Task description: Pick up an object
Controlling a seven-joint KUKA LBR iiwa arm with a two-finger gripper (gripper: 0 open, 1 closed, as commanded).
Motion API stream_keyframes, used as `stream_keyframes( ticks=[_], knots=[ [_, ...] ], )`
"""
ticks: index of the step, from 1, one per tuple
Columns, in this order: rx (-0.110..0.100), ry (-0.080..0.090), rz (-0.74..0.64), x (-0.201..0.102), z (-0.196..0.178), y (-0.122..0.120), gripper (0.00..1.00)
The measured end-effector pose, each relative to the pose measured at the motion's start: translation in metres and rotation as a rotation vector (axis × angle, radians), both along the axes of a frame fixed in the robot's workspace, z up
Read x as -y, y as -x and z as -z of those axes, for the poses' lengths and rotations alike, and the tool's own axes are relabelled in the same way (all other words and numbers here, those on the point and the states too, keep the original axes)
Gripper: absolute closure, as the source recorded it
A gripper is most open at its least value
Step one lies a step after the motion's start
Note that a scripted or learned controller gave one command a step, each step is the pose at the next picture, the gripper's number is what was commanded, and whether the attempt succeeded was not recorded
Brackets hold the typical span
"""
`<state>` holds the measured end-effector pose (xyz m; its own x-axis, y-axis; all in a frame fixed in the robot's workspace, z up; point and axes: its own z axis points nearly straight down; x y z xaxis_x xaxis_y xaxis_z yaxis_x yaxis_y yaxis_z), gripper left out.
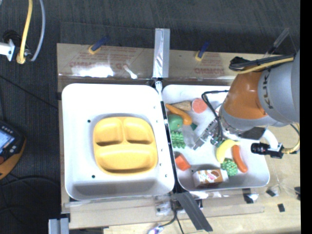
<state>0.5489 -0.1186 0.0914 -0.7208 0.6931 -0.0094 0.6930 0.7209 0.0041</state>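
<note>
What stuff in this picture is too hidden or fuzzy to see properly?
- Pincer, camera view: too small and blurred to tell open or shut.
- Right bin: the arm covers its upper right part.
- Small box: label too small to read.
- Green toy: partly hidden under the orange one.

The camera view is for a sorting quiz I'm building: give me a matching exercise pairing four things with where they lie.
Things:
1. yellow divided tray
2. banana
3. small carton
4. red round piece

Places:
A. right bin, near its front wall
B. left bin, middle
C. right bin, near its back wall
D. right bin, beside the sausage

Pairs: 1-B, 2-D, 3-A, 4-C
</note>
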Motion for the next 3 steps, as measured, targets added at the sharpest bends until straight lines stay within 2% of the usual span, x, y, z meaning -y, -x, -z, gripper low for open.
stream_keyframes(
  ticks=[1, 2, 3],
  knots=[
    [0.004, 0.002, 0.000, 0.000, 0.001, -0.001, 0.00],
    [-0.003, 0.002, 0.081, 0.018, 0.003, -0.091, 0.00],
    [0.000, 0.003, 0.076, 0.102, 0.002, -0.022, 0.00]
  ],
)
